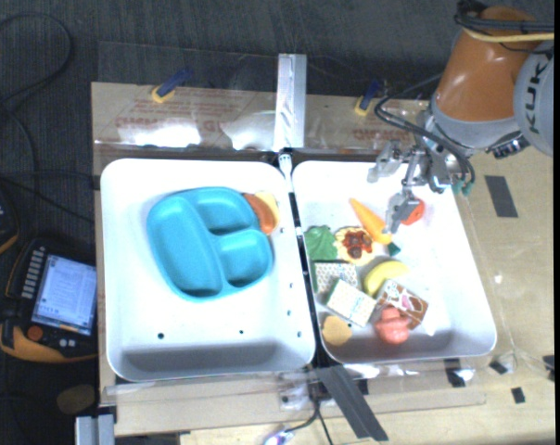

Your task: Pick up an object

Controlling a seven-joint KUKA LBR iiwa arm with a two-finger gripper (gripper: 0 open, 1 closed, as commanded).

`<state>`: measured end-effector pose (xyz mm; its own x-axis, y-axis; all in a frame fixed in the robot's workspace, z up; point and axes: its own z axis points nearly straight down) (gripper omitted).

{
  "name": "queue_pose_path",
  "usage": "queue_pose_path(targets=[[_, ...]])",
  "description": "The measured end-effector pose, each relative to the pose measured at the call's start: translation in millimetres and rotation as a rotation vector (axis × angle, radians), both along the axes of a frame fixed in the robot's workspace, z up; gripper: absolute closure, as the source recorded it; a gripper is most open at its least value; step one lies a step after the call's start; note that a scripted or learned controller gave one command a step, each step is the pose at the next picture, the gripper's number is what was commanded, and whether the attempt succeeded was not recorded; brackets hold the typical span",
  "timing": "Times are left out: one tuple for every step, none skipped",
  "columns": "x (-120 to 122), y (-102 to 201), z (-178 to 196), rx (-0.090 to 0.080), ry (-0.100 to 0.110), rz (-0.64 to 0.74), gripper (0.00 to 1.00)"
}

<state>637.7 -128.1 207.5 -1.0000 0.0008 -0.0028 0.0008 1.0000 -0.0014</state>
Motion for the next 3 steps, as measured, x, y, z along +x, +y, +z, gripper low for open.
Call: queue_pose_path(targets=[[-21,-31,-118,-0.004,-0.009,0.181,0.0],[-59,35,-117,0.001,-0.012,-0.093,0.0],[-59,35,-117,0.001,-0.012,-0.093,0.0]])
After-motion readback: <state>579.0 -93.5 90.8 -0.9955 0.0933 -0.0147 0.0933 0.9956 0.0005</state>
